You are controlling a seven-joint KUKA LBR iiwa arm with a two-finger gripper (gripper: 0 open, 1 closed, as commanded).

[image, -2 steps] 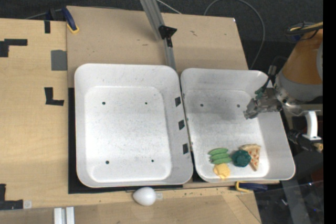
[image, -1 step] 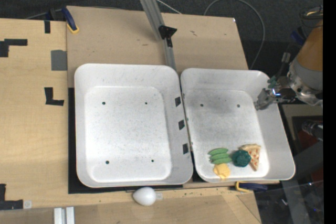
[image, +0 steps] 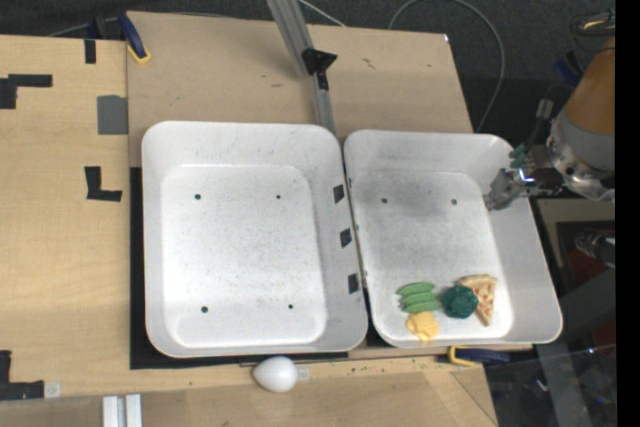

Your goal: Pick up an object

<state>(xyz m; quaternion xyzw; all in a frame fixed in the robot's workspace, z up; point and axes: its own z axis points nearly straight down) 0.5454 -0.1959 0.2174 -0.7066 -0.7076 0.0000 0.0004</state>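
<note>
The right bin (image: 430,205) holds a small cluster of toy foods at its near right corner: a green pea pod (image: 418,295), a yellow piece (image: 423,324), a dark teal broccoli-like piece (image: 460,302) and a pizza slice (image: 484,298). My gripper (image: 503,187) hangs over the right bin's far right rim, well away from the cluster. Nothing shows between its fingers.
The left bin (image: 240,235) sits beside the right one. A white egg-shaped object (image: 276,374) lies on the bench in front of the left bin. A grey metal pole (image: 285,0) slants down toward the gap between the bins. A cable (image: 440,10) loops behind.
</note>
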